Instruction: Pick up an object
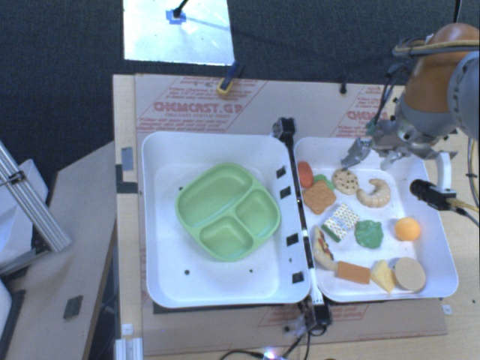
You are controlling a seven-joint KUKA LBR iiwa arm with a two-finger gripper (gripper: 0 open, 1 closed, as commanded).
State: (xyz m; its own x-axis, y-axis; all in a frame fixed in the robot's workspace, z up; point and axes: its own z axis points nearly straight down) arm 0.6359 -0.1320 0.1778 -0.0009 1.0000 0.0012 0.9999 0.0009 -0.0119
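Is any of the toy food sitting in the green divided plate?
No. The green divided plate lies bare in the left bin; the food is in the right bin.

Grey, rounded arm (459, 88) of smooth casing, with a broad orange band (442, 51) above the wrist. Thin black cables along the outside, one rising straight past the band, others looping beside the wrist. Pale yellowish strap or hose across the top of the orange section. Wrist narrowing to a silver-grey metal flange. Gripper (382, 153) in bare grey metal, angular, with two slim fingers (354, 154). Black cylindrical attachment (427, 192) low at the side, next to a white bracket (443, 172).
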